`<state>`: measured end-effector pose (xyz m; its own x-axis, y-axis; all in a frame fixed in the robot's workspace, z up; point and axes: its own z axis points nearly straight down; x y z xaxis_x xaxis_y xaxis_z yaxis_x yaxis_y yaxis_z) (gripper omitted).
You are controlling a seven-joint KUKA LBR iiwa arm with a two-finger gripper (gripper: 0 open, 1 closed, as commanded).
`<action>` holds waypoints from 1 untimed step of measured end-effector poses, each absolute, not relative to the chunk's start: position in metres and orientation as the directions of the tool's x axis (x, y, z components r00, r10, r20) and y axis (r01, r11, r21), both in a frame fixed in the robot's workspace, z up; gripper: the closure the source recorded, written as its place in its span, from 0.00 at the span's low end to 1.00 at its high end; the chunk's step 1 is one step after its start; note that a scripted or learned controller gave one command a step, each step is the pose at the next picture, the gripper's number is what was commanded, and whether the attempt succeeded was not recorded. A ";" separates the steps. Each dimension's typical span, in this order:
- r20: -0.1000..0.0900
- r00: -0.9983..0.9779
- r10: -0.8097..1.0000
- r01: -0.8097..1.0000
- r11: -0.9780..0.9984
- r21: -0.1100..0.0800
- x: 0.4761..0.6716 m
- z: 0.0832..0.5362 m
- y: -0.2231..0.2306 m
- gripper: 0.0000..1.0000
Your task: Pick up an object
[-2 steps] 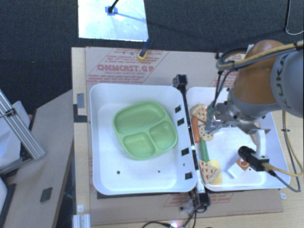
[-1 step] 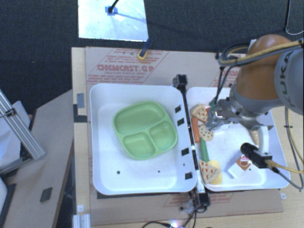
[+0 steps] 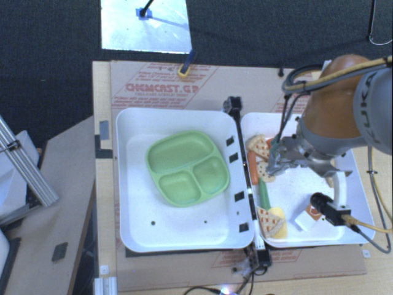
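- Dark carpeted floor surrounds my bench (image 3: 153, 85), a tan board with red lettering bearing two white bins side by side.
- Left bin (image 3: 135, 165): well to the tool's left, holding a green divided tray (image 3: 186, 168) with three compartments.
- Right bin (image 3: 344, 232): the one my arm (image 3: 344, 103) reaches into, grey body with orange band above the wrist.
- Gripper (image 3: 274, 160): low over the bin's left part; I cannot tell how it is set from this angle.
- Pizza slice (image 3: 258, 145): just to the tool's upper left, near or touching it.
- Orange stick (image 3: 253, 168) and green stick (image 3: 264, 195): beside and below the tool, along the bin's left wall.
- Second pizza slice (image 3: 268, 217) with a yellow piece (image 3: 277, 223): well below the tool, at the bin's near corner.
- Small white block (image 3: 301, 222): below and right of the tool.
- Progress, as I judge it: the tool is down among the toys, nothing seen lifted; the grasp and lift remain.
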<state>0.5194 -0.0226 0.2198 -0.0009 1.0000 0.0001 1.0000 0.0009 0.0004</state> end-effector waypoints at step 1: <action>0.000 -0.005 1.000 1.000 0.005 0.001 0.526 0.214 -0.014 1.00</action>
